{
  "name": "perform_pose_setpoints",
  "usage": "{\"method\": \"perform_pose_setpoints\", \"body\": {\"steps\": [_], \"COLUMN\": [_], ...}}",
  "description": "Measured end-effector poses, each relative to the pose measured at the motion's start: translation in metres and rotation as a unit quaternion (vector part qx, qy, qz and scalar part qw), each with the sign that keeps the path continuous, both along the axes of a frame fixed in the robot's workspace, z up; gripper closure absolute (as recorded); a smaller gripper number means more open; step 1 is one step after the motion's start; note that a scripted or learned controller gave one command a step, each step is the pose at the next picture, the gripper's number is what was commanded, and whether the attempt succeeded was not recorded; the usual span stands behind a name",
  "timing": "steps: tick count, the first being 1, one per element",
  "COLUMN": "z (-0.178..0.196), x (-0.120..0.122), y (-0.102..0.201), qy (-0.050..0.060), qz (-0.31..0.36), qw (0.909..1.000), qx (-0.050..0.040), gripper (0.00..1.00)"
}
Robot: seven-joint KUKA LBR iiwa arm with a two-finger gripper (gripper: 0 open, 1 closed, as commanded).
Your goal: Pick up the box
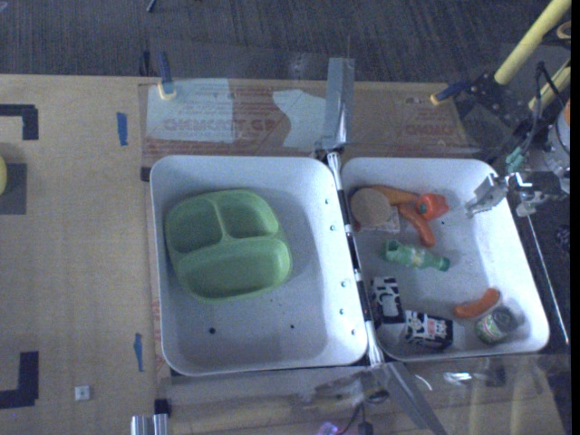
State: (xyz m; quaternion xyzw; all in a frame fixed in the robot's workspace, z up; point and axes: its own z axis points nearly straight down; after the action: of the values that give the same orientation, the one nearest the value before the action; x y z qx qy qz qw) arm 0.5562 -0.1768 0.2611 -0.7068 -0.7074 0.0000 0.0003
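A black-and-white patterned box (pixel 388 298) lies against the left wall of the right bin (pixel 530 270), near its front. A second box with the same pattern (pixel 428 330) lies just to its right, by the front wall. My gripper (pixel 501 198) hangs over the bin's far right part, close to the right wall. It is open with nothing between its fingers. It is well apart from both boxes, up and to the right of them.
The right bin also holds a brown round lump (pixel 370 208), an orange toy (pixel 419 212), a green bottle (pixel 416 257), a small sausage (pixel 477 304) and a can (pixel 497 324). A green divided plate (pixel 227 243) lies in the left bin (pixel 181 333).
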Motion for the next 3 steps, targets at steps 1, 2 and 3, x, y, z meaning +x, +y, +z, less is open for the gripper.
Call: {"method": "perform_pose_setpoints", "body": {"steps": [1, 2, 3], "z": [-0.140, -0.160, -0.150], "x": [0.001, -0.050, -0.050], "y": [0.021, 0.070, 0.070], "qy": [-0.009, -0.002, -0.002], "qz": [0.004, 0.129, 0.128], "qw": [1.0000, 0.9917, 0.9918], "qx": [-0.0009, -0.0011, -0.0009], "gripper": [0.00, 0.00, 1.00]}}
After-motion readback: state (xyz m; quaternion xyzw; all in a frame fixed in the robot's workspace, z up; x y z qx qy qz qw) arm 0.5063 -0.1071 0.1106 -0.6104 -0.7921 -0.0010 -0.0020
